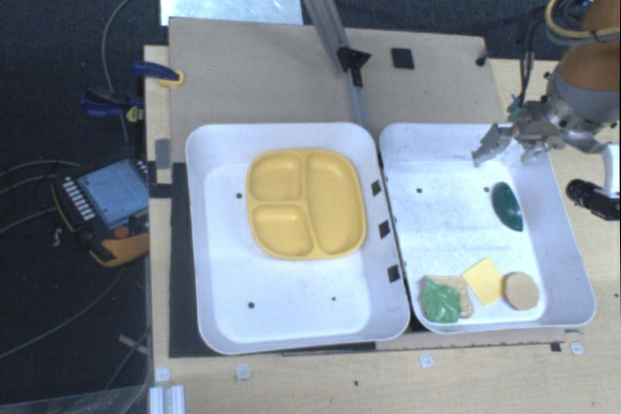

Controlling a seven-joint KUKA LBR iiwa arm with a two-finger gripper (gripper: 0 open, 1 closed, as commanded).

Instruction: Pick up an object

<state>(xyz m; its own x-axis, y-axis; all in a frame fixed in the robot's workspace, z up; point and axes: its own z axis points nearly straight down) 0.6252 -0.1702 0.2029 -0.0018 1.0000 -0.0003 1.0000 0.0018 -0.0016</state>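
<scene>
Worktop [291, 53]: I am reaching in from the right over a brown board that is carrying two white bins side by side.
Left bin [223, 305]: it is holding a yellow tray [306, 204] with three compartments, lying flat near the middle.
Right bin [446, 199]: it is holding four small things, all toward its near and right side.
Pincer [512, 143]: I am hovering above the far right corner of the right bin; I am judging the fingers spread, with nothing between them.
Green piece [506, 206]: a dark green oval, lying alone just below my pincer and well apart from the others.
Near row: a leafy green piece [441, 302] is lying on a tan slice, just beside a yellow square [483, 281] and a round tan disc [521, 291].
Handling, as I am judging it: the dark green piece is looking light, smooth and rigid, perhaps slippery.
Hold: I am favouring its short axis, fingers either side of the middle, since it is lying clear of the wall and of its neighbours.
Risk: the near row is sitting crowded and close to the rim, so fingers may be catching two at once.
</scene>
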